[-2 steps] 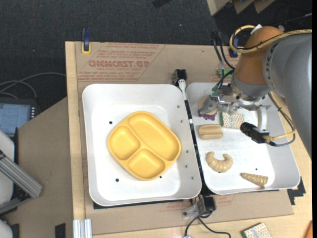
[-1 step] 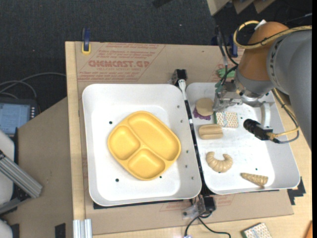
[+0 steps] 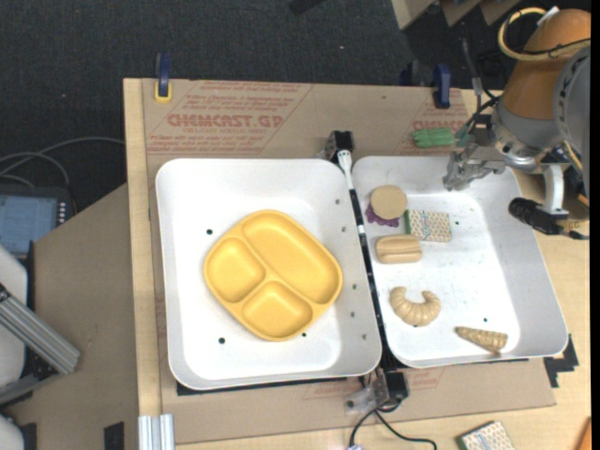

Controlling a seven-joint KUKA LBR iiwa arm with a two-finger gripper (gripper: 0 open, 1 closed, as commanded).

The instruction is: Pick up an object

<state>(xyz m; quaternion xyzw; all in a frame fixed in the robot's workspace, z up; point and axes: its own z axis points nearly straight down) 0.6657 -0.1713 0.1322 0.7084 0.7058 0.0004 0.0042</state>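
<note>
My gripper (image 3: pixel 464 170) hangs over the far edge of the right bin (image 3: pixel 525 279), with nothing visibly in it. Several toy foods lie in that bin. A round tan bun (image 3: pixel 388 201) rests on a small purple piece (image 3: pixel 378 217), to the left of the gripper and nearer the camera. Beside the bun is a speckled square pad (image 3: pixel 430 225). A tan loaf (image 3: pixel 398 248) lies below them. A croissant (image 3: pixel 415 306) and an ice-cream cone (image 3: pixel 483 338) sit toward the near edge.
The left bin (image 3: pixel 183 251) holds a yellow divided plate (image 3: pixel 272 274). A green object (image 3: pixel 434 138) lies on the board behind the right bin. Blue clamps (image 3: pixel 163 85) hold the board's far edge.
</note>
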